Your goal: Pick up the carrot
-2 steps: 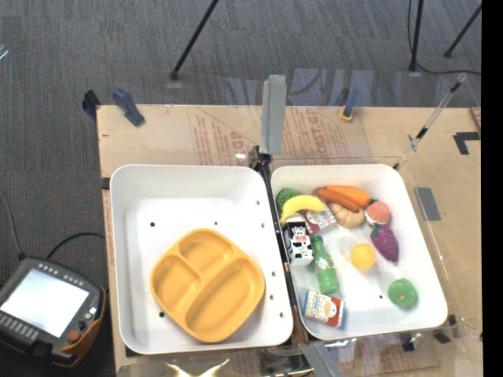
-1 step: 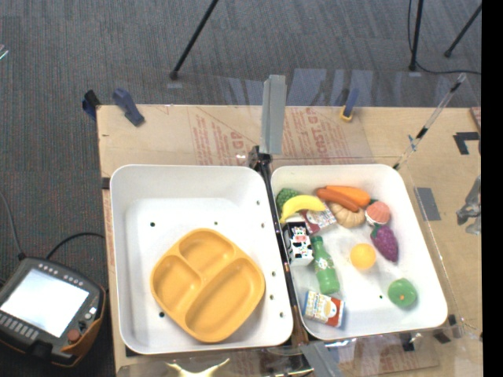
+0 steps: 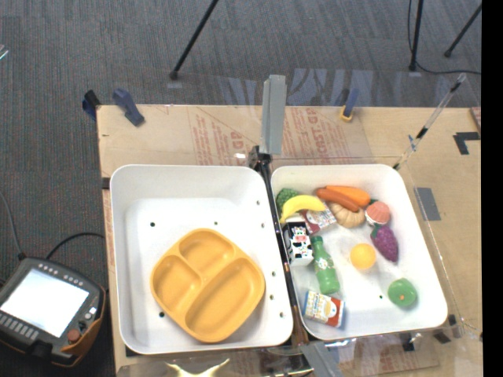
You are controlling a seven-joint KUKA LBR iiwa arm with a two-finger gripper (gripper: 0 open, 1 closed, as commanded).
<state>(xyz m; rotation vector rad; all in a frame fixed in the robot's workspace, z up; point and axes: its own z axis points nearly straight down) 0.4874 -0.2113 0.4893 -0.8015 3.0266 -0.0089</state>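
The carrot (image 3: 344,195) is orange and lies on its side near the back of the right bin (image 3: 416,210). It rests against a tan croissant (image 3: 348,214) and sits just behind a yellow banana (image 3: 302,205).
The right bin also holds a green vegetable (image 3: 285,197), a milk carton (image 3: 298,242), a green bottle (image 3: 324,267), a juice box (image 3: 323,308), a yellow ball (image 3: 362,256), purple grapes (image 3: 384,243) and a green apple (image 3: 402,293). The left bin (image 3: 134,203) holds a yellow divided plate (image 3: 207,283).
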